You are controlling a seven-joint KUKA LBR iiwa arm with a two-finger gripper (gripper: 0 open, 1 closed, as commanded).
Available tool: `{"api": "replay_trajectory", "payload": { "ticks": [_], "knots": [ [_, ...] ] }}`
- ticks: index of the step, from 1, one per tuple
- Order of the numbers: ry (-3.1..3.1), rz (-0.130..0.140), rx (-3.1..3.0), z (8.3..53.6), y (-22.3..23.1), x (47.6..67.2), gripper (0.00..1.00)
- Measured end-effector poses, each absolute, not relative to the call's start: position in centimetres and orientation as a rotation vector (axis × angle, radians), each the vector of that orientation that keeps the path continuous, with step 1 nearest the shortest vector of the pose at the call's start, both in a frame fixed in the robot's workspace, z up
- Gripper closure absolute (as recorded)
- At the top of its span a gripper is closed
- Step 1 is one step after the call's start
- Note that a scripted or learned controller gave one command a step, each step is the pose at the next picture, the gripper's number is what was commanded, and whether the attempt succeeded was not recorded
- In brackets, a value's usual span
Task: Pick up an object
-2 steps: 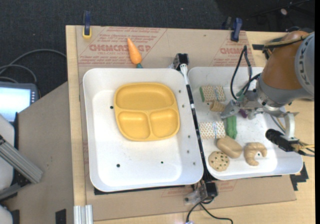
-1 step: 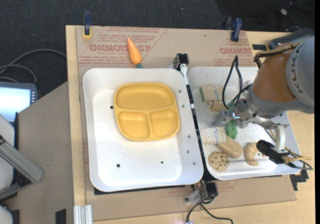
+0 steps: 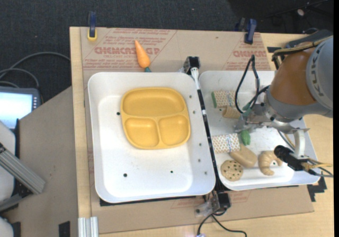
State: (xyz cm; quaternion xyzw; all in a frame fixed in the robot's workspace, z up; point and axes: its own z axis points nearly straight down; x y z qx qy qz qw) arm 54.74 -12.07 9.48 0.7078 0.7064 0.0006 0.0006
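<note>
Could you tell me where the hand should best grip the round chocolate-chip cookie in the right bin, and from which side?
The round tan chocolate-chip cookie lies flat near the front-left corner of the right white bin. I would come straight down and pinch across its rim along the line parallel to the bin's front edge, since the tan bread-like piece crowds its far side and the wall sits close in front.

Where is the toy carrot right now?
The toy carrot lies outside both bins, on the cardboard just behind the left bin's back edge, above the yellow divided plate.
</note>
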Motion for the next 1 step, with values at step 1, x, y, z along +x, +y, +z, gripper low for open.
{"api": "replay_trajectory", "payload": {
  "ticks": [1],
  "knots": [
    [2.227,0.022,2.199,19.19,-1.82,63.71,1.00]
  ]
}}
